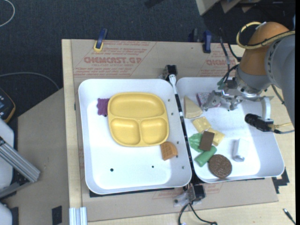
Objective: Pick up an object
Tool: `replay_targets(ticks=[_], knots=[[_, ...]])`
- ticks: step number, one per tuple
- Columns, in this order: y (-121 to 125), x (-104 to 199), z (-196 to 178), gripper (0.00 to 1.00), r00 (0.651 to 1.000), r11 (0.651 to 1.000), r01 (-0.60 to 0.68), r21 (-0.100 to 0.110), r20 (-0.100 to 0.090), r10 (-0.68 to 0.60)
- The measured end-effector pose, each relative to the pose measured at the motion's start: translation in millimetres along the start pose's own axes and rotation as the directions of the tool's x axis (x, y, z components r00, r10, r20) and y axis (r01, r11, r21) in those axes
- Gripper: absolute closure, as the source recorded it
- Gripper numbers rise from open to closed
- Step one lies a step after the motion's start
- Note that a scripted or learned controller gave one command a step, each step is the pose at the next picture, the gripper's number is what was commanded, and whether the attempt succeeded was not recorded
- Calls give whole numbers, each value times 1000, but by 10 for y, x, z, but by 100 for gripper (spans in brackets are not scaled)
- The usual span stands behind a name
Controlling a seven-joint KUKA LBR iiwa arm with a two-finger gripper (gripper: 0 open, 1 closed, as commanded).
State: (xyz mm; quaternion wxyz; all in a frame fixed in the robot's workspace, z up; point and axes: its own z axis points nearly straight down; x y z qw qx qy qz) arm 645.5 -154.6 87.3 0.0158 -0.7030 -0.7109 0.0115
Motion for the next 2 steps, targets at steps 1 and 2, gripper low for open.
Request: replay_targets(ticks=[1, 2], knots=[[-9, 8, -32, 100, 1000, 1000, -11, -14, 1, 11], [85, 4, -551, 100, 1000, 999, -11, -45, 8, 11]])
